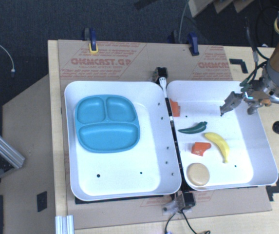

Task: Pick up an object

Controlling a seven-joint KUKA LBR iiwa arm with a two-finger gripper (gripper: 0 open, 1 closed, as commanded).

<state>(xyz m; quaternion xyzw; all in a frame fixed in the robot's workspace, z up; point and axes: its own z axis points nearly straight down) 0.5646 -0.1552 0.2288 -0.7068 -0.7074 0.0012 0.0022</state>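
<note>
No single object is named by the task; the candidates all lie in the right bin (256,145), in the lower right of the frame. A yellow banana (218,144) lies at a slant near the bin's centre. Just to its left is a small red piece (200,148), and above that a green pepper (194,127). A round beige bun (198,174) sits near the bin's lower edge, below the red piece. An orange block (174,108) rests against the bin's left wall, toward the top. All five lie apart from one another, the banana and the red piece being the closest pair.

The gripper (240,104) hangs over the upper right part of this bin, right of the pepper and above the banana in the frame. Its two fingers stand spread wide, with nothing between them. One finger (228,105) points down-left toward the objects.

The step in hand is judged to be the approach: no object is grasped or lifted yet. The next move calls for choosing one target, bringing the open fingers over it, aligning them across its narrow side, and descending before closing. The banana and pepper appear the nearest choices.

The left bin (124,179) holds a blue divided plate (108,123), well apart from the gripper.
</note>
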